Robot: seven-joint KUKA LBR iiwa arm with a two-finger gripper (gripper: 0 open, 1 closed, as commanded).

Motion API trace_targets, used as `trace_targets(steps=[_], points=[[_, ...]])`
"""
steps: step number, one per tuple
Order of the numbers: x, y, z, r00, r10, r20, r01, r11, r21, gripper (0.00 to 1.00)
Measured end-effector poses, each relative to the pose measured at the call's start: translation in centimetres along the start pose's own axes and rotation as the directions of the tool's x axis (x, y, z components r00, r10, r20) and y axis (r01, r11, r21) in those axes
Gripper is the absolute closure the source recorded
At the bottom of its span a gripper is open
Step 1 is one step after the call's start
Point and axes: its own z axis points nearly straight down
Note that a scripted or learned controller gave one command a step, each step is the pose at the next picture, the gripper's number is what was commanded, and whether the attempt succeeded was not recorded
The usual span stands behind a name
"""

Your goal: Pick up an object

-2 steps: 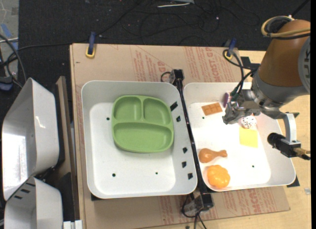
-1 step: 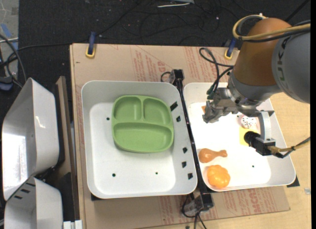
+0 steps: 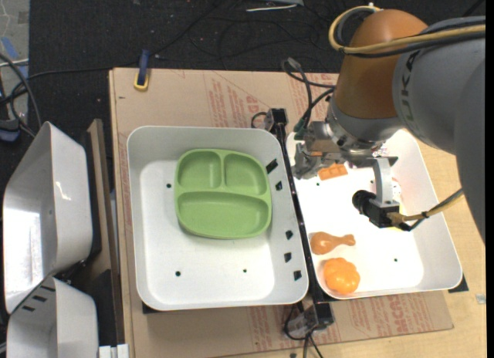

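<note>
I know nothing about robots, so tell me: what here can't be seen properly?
Camera view: far end of the right bin, hidden under the arm.
Camera view: orange piece beside the arm, too small to identify.
Camera view: the arm's base, cut off by the right edge.

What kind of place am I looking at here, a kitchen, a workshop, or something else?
Most likely a robotics lab test bench, not a kitchen. A grey and orange robot arm reaches over two white bins set on a cardboard sheet, and loose cables trail across the dark floor behind.
</note>
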Motion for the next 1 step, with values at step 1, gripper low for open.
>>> trace_targets(steps=[1], points=[[5.45,2.06,1.28,1.0,0.0,0.001,0.0,1.0,0.001,1.0]])
